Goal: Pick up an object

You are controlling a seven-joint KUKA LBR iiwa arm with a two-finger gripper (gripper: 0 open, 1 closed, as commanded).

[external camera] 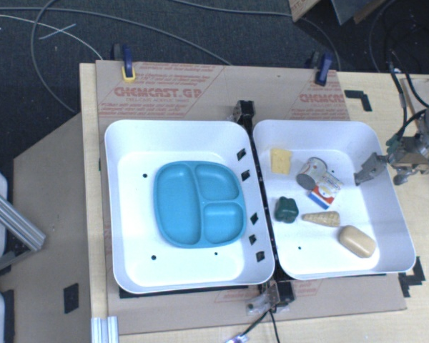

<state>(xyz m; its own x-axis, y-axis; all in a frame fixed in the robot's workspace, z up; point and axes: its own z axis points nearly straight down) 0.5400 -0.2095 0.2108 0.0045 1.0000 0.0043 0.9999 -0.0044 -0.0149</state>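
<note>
The right white bin [386, 259] holds several small objects. A yellow block [281, 160] lies near its back. Beside it is a silver can [314, 173] on its side with a red and blue label. A dark green lump [286, 209] lies at the left, a tan cone [322, 219] in the middle, and a beige oblong piece [357, 241] at the front right. My gripper [382, 175] hangs over the bin's right rim, right of the can. It is open, with nothing between its fingers [367, 168].
The left white bin [125, 263] holds a blue divided plate [199, 203]. A black divider [254, 191] runs between the bins. Clamps [129, 68] hold a cardboard sheet at the back, and cables lie on the dark floor behind.
</note>
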